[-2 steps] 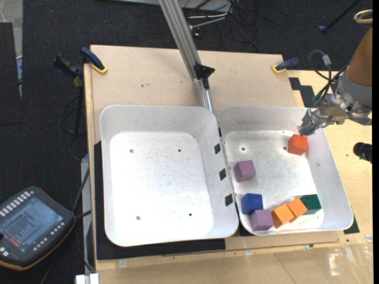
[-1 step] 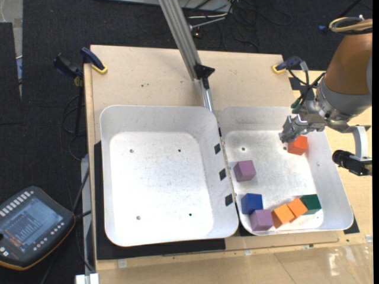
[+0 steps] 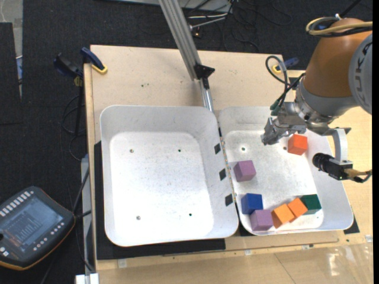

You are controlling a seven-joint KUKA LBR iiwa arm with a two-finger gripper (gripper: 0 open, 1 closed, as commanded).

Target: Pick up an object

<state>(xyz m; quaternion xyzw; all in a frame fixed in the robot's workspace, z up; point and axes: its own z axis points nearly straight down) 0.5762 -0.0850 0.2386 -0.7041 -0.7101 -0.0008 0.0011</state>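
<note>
Nearest, at lower left beside the worktop (image 3: 148,76): grey handheld pendant (image 3: 29,223) with a dark screen.

On the worktop, two shallow white bins side by side, left bin (image 3: 112,158) and right bin (image 3: 278,176), rims meeting along the middle.

In the right bin's near corner, four blocks bunched in a row:
- blue cube (image 3: 251,203) at the left end
- purple cube (image 3: 262,219) just in front of it
- orange block (image 3: 284,213) close against the purple one
- green block (image 3: 309,204) at the right end, close against the orange block

Farther back and apart from that row, second purple cube (image 3: 244,170), alone near the bin's left wall. Farther still, toward the back right, orange cube (image 3: 297,144), flat on the bin floor.

Reaching in from the right, grey arm (image 3: 337,58) with orange band, wrist bent down over the right bin. Jaws low over the bin floor, just left of the orange cube, beside it and not around it. Cannot tell whether jaws apart or together: tip too dark and small to read.

At the worktop's far left corner, blue and yellow clamp (image 3: 89,61). From the top edge, slanted aluminium bar (image 3: 177,28) running down toward the bins' far ends.
</note>
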